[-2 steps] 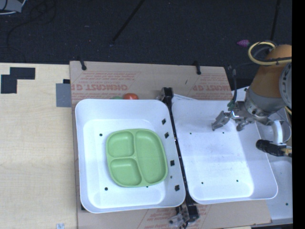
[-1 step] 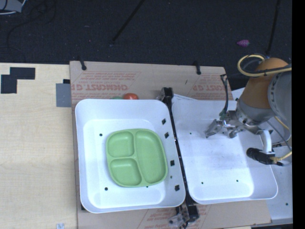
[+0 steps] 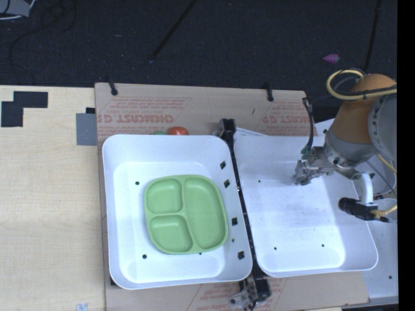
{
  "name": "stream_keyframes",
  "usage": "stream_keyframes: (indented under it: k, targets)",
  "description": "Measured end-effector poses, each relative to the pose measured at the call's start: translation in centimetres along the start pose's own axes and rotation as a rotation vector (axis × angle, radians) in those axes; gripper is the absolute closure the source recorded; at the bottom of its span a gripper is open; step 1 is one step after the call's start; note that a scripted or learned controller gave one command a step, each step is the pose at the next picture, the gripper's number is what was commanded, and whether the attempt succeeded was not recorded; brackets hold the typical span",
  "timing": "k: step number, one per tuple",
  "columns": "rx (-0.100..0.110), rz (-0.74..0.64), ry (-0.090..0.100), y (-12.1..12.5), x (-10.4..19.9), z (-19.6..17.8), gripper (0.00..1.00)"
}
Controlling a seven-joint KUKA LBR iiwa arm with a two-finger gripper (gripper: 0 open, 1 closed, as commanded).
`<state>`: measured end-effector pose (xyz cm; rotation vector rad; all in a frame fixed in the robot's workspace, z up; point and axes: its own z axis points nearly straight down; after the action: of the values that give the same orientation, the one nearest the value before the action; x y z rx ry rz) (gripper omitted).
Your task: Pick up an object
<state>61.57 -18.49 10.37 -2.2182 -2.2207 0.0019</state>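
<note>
A light green plate point(image 3: 186, 213) with three compartments lies flat in the middle of the left bin point(image 3: 123, 173). My gripper point(image 3: 303, 175) hangs low over the upper right part of the right bin point(image 3: 292, 251), near that bin's far wall, well to the right of the plate. I see nothing between the gripper and the bin floor.
A small red thing point(image 3: 177, 131) and a bit of green point(image 3: 157, 133) lie on the cardboard just behind the left bin's far rim. A black divider point(image 3: 237, 199) with clips runs between the two bins.
</note>
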Motion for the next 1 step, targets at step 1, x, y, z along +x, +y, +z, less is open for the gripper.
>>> stream_keyframes:
  k: [1]
  targets:
    - [-0.006, 0.001, -0.003, -0.04, -0.99, -5.42, 1.0]
